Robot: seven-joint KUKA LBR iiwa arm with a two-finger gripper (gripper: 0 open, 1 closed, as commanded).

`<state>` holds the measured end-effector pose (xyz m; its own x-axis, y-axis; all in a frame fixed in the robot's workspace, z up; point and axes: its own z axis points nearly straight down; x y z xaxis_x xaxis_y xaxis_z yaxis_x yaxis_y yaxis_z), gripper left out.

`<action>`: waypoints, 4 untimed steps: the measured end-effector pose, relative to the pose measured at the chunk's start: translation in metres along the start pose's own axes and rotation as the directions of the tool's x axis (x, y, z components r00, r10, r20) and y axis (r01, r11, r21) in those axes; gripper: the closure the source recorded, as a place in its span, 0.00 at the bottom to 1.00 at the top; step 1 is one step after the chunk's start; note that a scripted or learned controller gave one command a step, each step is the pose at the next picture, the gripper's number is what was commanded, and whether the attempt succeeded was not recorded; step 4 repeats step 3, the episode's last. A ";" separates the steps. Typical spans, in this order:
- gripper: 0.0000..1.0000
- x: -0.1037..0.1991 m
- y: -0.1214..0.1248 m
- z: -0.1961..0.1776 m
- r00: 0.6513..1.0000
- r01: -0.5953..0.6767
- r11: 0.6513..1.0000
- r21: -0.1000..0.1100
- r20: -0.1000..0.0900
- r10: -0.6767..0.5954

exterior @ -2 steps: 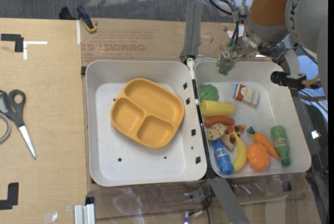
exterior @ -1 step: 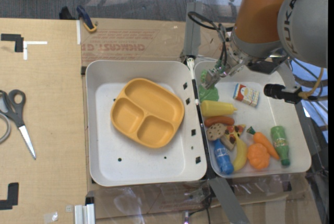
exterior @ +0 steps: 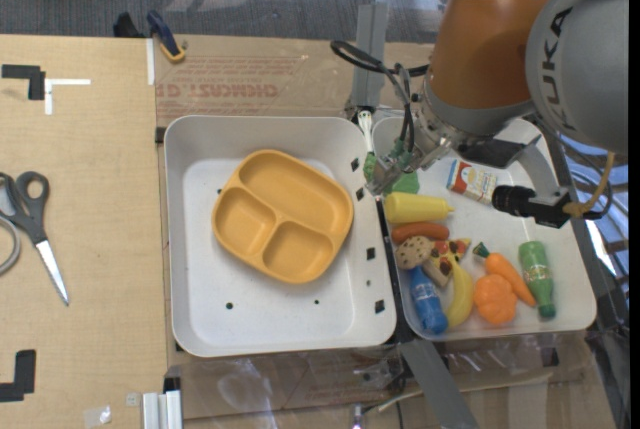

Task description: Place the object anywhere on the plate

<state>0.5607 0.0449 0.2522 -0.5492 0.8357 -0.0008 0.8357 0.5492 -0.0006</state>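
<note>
A yellow-orange divided plate (exterior: 283,214) lies in the left white bin (exterior: 200,317), toward its upper middle. My gripper (exterior: 384,169) hangs over the wall between the two bins, just right of the plate's right rim. A small green object (exterior: 405,182) shows right at the gripper's tip, at the upper left of the right bin (exterior: 575,317). The wrist hides most of it, and I cannot tell whether it is held or lies in the bin.
The right bin holds a yellow bottle (exterior: 418,207), a sausage (exterior: 420,232), a blue bottle (exterior: 428,305), a banana (exterior: 461,292), an orange (exterior: 494,299), a carrot (exterior: 510,277), a green bottle (exterior: 537,279) and a white carton (exterior: 470,179). Scissors (exterior: 35,227) lie on the bench at far left.
</note>
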 end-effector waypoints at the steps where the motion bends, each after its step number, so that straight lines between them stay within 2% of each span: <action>1: 1.00 0.063 -0.010 0.062 0.988 0.153 0.988 0.002 -0.001 -0.153; 2: 0.00 0.062 -0.010 0.062 0.988 0.153 0.988 0.002 -0.001 -0.153; 3: 0.00 -0.019 -0.025 -0.139 0.968 0.250 0.968 -0.001 0.002 -0.250; 4: 0.00 -0.019 -0.025 -0.139 0.968 0.250 0.968 -0.001 0.002 -0.250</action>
